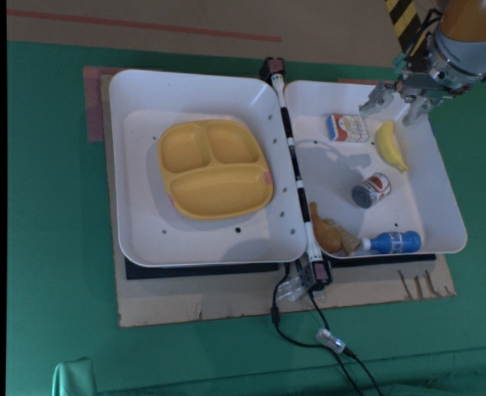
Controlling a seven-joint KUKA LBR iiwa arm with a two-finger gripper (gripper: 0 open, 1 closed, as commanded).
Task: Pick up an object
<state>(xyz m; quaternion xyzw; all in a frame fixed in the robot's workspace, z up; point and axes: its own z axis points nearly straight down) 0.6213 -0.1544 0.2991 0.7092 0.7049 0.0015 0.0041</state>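
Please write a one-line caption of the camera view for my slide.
Open claw hovering above a yellow banana in the right shallow white bin; a yellow divided plastic plate lies in the left bin.

Hand (393,106) spread wide above the right bin (441,196) — banana (391,145) just beneath, untouched.

Left bin (135,221): divided tray (216,169) at centre. Right bin (441,213): carton (346,127) at eleven o'clock, banana (390,145) at one, can (371,190) at centre, bottle (393,242) at five, pastry (331,233) at seven. My pincer (398,106) hangs above the banana's far end.
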